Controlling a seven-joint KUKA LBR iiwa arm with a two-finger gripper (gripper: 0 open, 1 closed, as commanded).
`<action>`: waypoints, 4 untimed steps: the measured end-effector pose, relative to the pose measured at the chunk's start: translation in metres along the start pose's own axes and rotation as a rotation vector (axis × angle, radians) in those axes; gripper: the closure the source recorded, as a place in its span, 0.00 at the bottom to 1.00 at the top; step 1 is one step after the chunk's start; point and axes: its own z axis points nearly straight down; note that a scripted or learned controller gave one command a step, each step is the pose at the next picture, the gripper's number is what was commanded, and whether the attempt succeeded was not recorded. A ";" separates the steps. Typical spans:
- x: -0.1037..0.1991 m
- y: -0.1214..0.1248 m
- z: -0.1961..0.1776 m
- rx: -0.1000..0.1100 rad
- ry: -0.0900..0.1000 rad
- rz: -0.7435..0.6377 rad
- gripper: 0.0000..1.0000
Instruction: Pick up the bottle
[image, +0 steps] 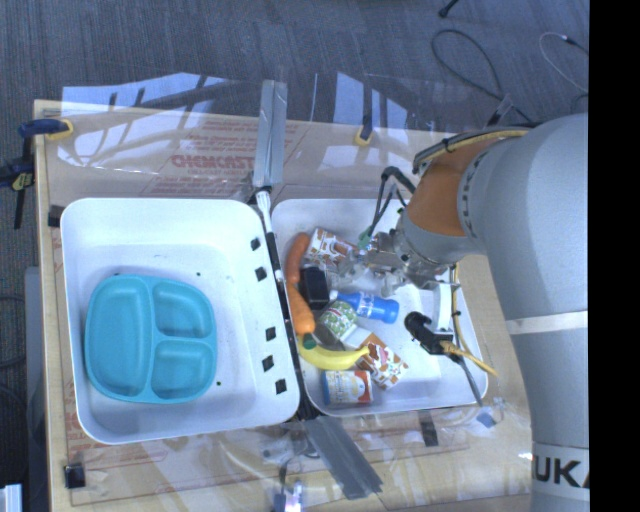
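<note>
Bottle not yet lifted, gripper low over the pile.

Bottle (366, 307) lies on its side mid right bin (455, 390), w/ banana (333, 355) and carrot (298, 290) beside it (crowded). Gripper (352, 262) sits just above; finger state can't be told. Grasp and lift remain, I'd say.

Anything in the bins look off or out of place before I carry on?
Nothing looks spilled or broken. The bottle lies on its side in the crowded right bin, hemmed in by a carrot, a banana and packets. The blue tray sits flat in the left bin.
</note>
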 end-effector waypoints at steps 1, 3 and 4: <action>-0.005 -0.068 0.001 0.002 0.001 -0.057 0.00; -0.018 -0.108 -0.003 -0.017 -0.008 -0.645 0.00; -0.018 -0.108 -0.013 -0.015 -0.007 -0.649 1.00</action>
